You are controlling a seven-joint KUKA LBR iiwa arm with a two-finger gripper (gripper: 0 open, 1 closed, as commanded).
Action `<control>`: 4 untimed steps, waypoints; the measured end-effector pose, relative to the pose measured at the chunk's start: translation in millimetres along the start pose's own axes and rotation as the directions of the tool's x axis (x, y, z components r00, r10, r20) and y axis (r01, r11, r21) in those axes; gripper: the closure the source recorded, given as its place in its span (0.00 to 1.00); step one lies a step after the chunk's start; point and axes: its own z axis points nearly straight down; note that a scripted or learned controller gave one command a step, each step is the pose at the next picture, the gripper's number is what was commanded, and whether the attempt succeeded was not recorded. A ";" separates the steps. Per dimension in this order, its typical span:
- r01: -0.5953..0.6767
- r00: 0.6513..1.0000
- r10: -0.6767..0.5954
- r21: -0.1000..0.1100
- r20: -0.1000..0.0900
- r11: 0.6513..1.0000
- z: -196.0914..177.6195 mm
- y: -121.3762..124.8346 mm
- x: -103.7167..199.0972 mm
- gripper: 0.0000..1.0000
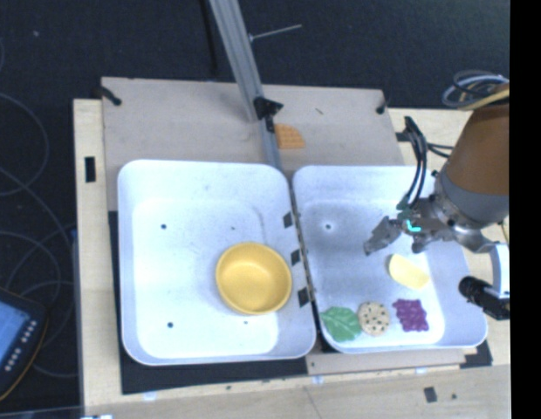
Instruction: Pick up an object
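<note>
Hovering over the right bin (340, 190), the gripper (397, 236) is hanging with fingers spread and nothing between them, just beside the yellow piece (409, 271) lying near the bin's right edge, seemingly light, smooth, best pinched across its narrow width.

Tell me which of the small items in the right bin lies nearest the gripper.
The pale yellow piece: it lies just below the gripper, while the green leaf, cookie and purple grapes sit along the bin's near edge.

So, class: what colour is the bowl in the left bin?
Yellow. The bowl shows best in the camera view, in the left bin.
</note>
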 end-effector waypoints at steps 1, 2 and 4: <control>-0.001 1.000 0.001 0.007 0.001 1.000 61.6 -4.8 -5.1 0.00; -0.002 1.000 0.002 0.008 0.001 1.000 123.5 -2.5 -10.5 0.00; -0.008 1.000 0.008 -0.002 0.001 1.000 123.3 -1.0 -12.4 1.00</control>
